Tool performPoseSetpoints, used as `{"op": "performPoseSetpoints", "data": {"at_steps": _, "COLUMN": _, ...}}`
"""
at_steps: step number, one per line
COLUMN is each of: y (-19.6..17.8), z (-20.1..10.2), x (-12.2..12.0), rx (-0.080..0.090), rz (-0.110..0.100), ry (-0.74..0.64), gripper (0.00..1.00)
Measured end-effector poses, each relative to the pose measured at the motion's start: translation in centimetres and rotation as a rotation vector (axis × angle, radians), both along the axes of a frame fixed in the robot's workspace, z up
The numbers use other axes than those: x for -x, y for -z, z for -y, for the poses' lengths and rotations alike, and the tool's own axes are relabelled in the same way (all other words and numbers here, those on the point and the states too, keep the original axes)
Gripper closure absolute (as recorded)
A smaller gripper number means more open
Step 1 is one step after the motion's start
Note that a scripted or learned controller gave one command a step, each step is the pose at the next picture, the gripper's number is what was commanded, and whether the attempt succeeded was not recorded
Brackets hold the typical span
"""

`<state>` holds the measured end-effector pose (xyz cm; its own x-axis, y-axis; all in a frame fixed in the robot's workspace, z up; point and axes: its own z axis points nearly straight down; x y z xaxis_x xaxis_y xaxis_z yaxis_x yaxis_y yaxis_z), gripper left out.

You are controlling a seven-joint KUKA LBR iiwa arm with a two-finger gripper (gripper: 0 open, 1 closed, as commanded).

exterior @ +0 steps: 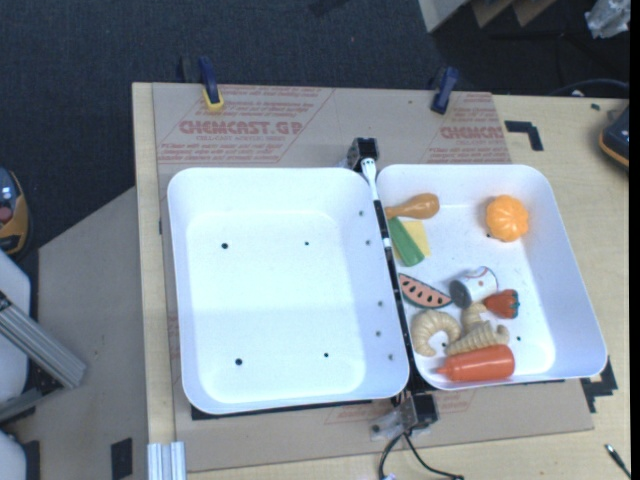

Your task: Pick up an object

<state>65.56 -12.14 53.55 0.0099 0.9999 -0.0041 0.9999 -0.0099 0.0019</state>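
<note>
Several toy foods lie in the right bin (565, 268). An orange fruit (506, 217) sits at the back right. A chicken drumstick (414, 207) and a green-and-yellow corn piece (408, 240) lie along the left wall. Toward the front are a watermelon slice (423, 292), a grey-and-white small object (466, 289), a red strawberry (501, 303), a pale curled shrimp (433, 329), a beige ridged piece (479, 336) and a red-orange carrot (477, 366).
The left bin (190, 268) stands beside the right one on a cardboard sheet (320, 118) held by two blue clamps (209, 80). A metal rail (40, 343) lies at the left edge. Cables trail off the front at the bins' join (410, 423).
</note>
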Motion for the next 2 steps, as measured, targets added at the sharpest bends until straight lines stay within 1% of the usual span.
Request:
{"op": "performPoseSetpoints", "data": {"at_steps": 1, "y": 0.1, "z": 8.8, "x": -1.0, "rx": 0.002, "rz": 0.002, "ry": -0.001, "gripper": 1.0}}
{"op": "performPoseSetpoints", "data": {"at_steps": 2, "y": 0.0, "z": 10.3, "x": 0.8, "rx": -0.003, "rz": -0.002, "ry": -0.007, "gripper": 1.0}}
